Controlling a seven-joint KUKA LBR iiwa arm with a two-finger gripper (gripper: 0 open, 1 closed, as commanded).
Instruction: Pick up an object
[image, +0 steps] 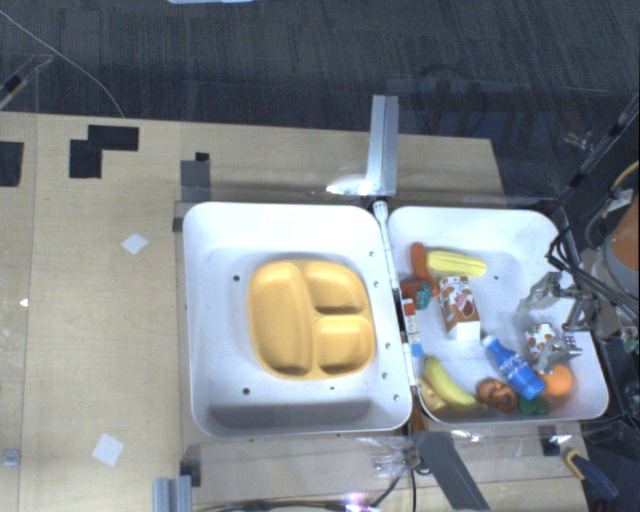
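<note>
The arm is reaching in low from the right, its gripper (556, 322) hanging over the right bin (500, 225) beside a small white object (542, 338); whether its fingers are apart is unclear.

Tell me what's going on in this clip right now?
A robot arm reaches in from the right, its gripper low over the right bin, near a small red-and-white object. That bin holds the clutter: corn, a carton, a banana, a blue bottle and an orange. The left bin holds a yellow divided tray. Whether anything is gripped is unclear.
</note>
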